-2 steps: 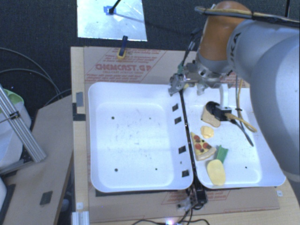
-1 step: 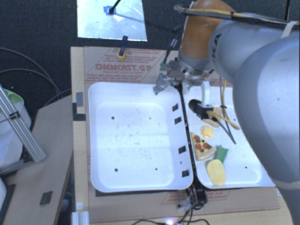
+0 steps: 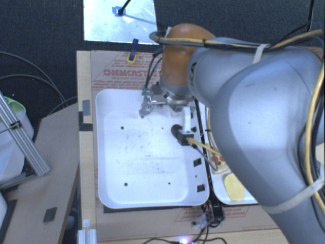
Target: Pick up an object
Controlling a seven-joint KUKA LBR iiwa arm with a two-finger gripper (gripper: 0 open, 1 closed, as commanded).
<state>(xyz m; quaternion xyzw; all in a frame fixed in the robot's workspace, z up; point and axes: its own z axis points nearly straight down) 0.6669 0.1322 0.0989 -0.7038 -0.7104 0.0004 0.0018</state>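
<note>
From above, the grey arm (image 3: 254,121) bulks across the right half of the scene and hides most of the right bin (image 3: 250,199); only a front strip of that bin shows beneath it. In that strip lies a pale yellow, rounded, matte object (image 3: 234,186), partly cut off by the arm, with a scrap of something red-printed (image 3: 218,160) just behind it that is too covered to identify.

The orange band (image 3: 179,55) is smooth and dome-shaped. Below it the metallic gripper (image 3: 148,107) hangs over the back edge of the left bin (image 3: 109,151), near its upper rim. It is small and blurred, so I cannot tell how its jaws stand or whether anything is between them.

The left bin is shallow, glossy white plastic with rounded corners, its floor scuffed and marked by a few dark dots. Both bins sit on printed brown cardboard (image 3: 114,70).
</note>
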